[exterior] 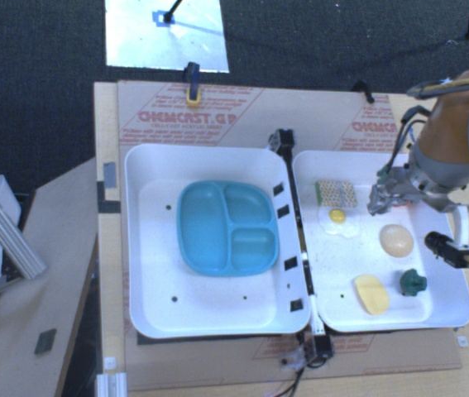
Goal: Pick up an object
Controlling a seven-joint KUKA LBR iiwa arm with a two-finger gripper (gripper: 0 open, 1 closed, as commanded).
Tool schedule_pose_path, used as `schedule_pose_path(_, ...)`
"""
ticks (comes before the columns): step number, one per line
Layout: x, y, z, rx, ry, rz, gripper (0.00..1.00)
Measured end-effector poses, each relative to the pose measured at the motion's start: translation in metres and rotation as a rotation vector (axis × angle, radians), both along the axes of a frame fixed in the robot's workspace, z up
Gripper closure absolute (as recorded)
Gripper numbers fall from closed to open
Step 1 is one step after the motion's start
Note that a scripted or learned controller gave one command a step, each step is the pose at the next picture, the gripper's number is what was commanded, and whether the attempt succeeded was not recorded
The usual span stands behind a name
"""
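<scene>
In the right white bin (466, 308), a small fried-egg toy (338, 220) lies centre-right of frame; the tool (380, 201) hangs just right of it and slightly higher. A beige egg-shaped object (396, 240) sits below-right.

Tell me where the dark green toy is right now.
In the camera view, the dark green toy sits in the right bin, near its lower right corner, just right of the yellow piece and below the beige egg.
</scene>
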State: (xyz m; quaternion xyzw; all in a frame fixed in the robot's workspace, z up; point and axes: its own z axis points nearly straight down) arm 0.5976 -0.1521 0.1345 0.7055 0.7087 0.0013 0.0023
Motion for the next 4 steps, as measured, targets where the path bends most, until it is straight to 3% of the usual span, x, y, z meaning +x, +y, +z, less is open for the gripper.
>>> schedule_pose_path(3,0.003,-0.007,0.131,0.000,-0.001,0.001,1.00)
schedule_pose_path(4,0.003,0.047,0.119,0.003,0.004,0.005,1.00)
